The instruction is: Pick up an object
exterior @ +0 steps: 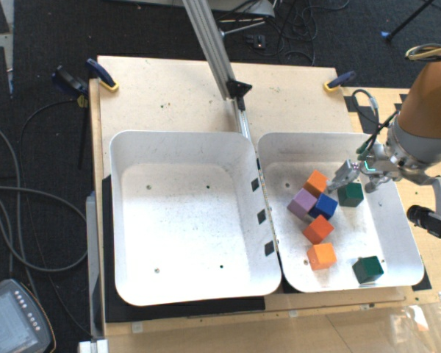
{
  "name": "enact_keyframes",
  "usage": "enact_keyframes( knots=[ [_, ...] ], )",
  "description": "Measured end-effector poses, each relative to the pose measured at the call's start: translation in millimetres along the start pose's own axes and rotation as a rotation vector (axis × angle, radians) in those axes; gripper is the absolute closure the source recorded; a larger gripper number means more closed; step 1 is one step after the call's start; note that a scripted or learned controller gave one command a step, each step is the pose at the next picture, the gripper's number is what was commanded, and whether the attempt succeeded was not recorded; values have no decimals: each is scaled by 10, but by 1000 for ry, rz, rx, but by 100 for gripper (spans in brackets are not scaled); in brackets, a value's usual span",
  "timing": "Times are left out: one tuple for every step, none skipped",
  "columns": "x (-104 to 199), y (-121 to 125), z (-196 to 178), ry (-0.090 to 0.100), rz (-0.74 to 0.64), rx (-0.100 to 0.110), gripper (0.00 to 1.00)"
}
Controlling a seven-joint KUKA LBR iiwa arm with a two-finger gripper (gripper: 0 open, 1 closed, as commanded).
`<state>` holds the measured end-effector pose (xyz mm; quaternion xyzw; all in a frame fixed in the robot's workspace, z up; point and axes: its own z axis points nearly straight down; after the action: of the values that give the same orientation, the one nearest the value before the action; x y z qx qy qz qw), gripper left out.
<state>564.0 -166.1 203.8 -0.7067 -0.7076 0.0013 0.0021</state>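
Note:
My gripper (360, 180) hangs over the upper right part of the right bin (397, 230), its fingers spread apart. A dark green cube (350, 195) sits just below and between the fingertips, on the bin floor as far as I can see, and is not clamped. To its left lies a cluster: an orange cube (317, 181), a purple cube (303, 203), a blue cube (325, 207) and a red-orange cube (318, 229). Nearer the front are another orange cube (323, 256) and a second green cube (367, 268).
The left bin (132, 197) stands beside the right one, sharing a raised middle wall (263, 204). A slanted metal rail (209, 35) runs from the top down to the bins' junction. Blue-yellow clamps (103, 76) (338, 81) sit on the board's back corners.

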Motion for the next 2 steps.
enact_keyframes(
  knots=[
    [0,6,-25,-1,1,-4,0],
    [36,-85,570,0,2,2,0]
  ],
)
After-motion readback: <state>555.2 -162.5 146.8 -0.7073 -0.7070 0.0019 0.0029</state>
